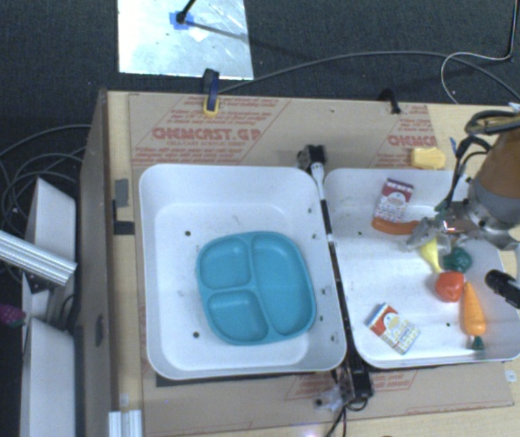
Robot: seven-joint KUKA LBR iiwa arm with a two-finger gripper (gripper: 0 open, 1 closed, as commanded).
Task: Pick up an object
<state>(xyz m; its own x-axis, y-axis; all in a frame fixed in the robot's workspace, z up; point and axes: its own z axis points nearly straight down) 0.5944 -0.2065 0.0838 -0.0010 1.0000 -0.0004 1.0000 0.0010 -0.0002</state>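
The lemon (431, 255) lies at 2 o'clock in the right bin (360, 335), touching the end effector (443, 229); whether that is wide or narrow cannot be told. Descend squarely on the lemon. The tomato (450, 286) and carrot (472, 312) crowd 5 o'clock; open floor lies toward 8 o'clock, with the bin wall near.
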